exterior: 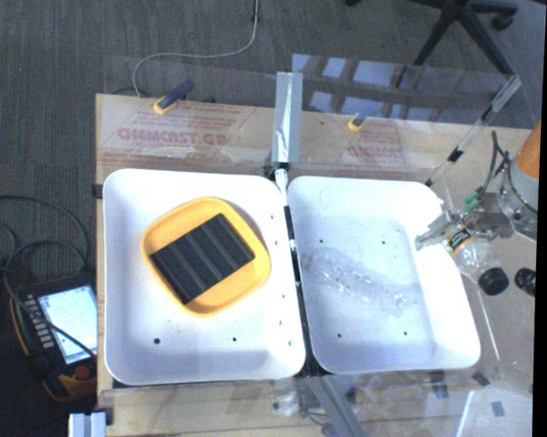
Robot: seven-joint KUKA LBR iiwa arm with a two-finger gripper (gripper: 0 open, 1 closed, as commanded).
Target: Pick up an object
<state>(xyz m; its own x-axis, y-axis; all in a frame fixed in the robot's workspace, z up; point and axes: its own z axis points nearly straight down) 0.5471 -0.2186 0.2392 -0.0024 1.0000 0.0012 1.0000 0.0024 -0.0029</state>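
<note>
A yellow, rounded-square object (170, 232) with a black ribbed panel (205, 255) on top lies tilted in the left bin (126, 342). In the right bin (448, 345) a clear, crumpled plastic item (361, 281) rests near the middle and is hard to make out against the white floor. My gripper (445, 235) hovers over that bin's right rim, about level with its upper half. It is well right of the clear item and far from the yellow object. Something small with orange and green marks (457, 236) shows at the gripper, and I cannot tell what it is.
A metal divider post (284, 124) stands at the back between the bins. Two clamps (172, 96) (356, 123) sit on the rear board. A handheld controller (59, 318) lies on the floor to the left. The arm's orange band (529, 152) is at the right edge.
</note>
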